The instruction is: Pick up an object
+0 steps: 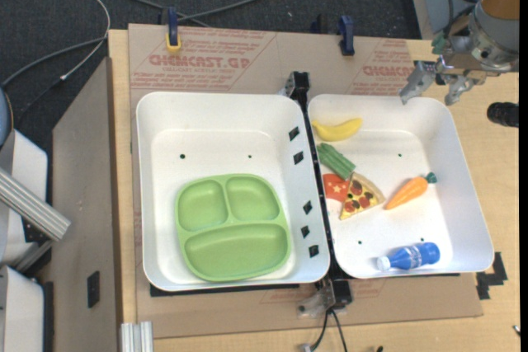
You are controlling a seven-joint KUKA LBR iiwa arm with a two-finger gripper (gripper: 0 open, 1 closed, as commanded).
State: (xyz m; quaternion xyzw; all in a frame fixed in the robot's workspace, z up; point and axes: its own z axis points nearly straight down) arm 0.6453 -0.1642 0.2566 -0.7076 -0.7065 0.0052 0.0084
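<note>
The right bin (462, 177) holds a yellow banana (337, 129), a green vegetable (336, 157), a red piece (334, 186), a pizza slice (360, 195), an orange carrot (408, 191) and a small blue bottle (408, 257). My gripper (432, 88) hangs above the bin's far right corner, beyond the rim, well away from all the objects. It is open, its two fingers spread apart with nothing between them.
The left bin (157, 144) holds a green divided plate (233, 225). A black divider with clips (304, 169) runs between the bins. Blue and yellow clamps (346, 35) pin the cardboard at the far edge. Cables lie on the dark floor behind.
</note>
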